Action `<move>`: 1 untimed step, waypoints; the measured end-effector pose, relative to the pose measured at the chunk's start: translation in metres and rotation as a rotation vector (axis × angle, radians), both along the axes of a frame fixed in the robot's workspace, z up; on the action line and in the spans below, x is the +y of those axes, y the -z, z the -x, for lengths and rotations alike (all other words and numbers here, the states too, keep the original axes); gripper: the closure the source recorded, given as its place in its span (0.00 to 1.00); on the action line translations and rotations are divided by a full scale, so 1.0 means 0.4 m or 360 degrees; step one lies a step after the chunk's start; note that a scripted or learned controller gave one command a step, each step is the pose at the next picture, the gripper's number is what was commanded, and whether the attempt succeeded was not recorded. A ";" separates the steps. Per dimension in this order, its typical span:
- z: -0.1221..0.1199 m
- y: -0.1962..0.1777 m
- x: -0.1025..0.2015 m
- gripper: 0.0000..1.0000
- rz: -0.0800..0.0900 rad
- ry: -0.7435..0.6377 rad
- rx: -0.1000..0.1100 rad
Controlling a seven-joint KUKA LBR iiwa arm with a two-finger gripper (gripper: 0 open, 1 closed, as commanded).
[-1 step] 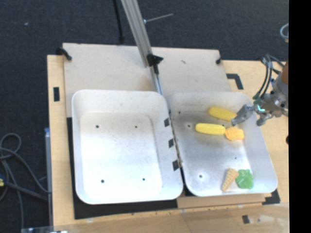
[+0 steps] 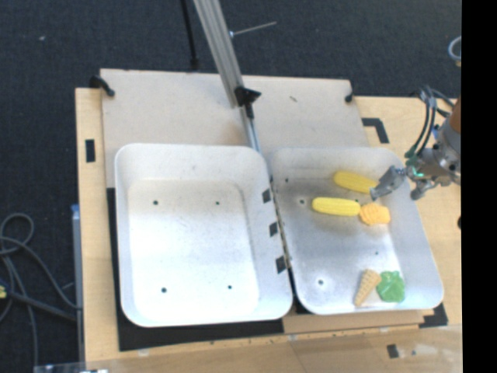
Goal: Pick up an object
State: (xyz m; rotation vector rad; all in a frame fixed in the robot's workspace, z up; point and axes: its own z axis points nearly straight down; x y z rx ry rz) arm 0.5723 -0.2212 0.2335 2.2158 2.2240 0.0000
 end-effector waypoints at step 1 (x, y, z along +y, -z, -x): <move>0.007 0.154 0.011 0.00 -0.0002 0.0006 0.0010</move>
